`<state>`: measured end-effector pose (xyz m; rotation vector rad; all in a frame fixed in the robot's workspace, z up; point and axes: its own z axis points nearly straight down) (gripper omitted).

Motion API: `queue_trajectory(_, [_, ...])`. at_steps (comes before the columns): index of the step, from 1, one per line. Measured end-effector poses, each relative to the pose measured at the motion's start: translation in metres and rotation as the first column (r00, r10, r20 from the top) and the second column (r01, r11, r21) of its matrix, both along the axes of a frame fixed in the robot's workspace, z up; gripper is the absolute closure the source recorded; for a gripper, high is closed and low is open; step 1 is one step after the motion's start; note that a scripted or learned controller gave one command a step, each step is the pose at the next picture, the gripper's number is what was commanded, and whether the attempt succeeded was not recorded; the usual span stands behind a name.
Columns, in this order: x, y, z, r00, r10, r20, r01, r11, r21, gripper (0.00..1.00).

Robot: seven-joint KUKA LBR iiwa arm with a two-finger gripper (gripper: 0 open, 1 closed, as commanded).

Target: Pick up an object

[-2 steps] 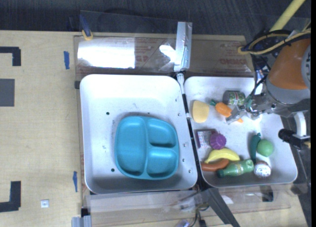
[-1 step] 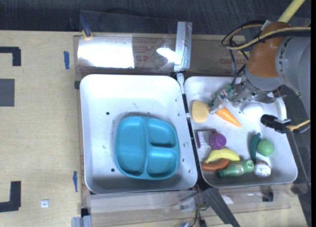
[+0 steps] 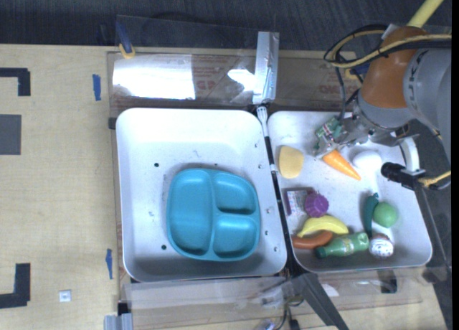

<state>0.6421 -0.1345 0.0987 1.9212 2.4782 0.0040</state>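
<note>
The grey arm's two-finger gripper (image 3: 343, 135) hung low over the right white bin (image 3: 419, 250), just above the orange plastic carrot (image 3: 341, 163) (finger state could not be told). A teal divided plate (image 3: 212, 213) lay in the left bin (image 3: 136, 178).

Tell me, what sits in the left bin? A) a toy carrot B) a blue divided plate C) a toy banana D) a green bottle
B: the blue divided plate lies alone in the left bin, while the toy banana, toy carrot and green bottle are all in the right bin.
</note>
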Motion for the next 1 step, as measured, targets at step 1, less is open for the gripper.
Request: queue_trajectory(1, [0.0204,0.0491,0.0893,0.988,-0.155,0.001,0.155,0.988,0.002,1.00])
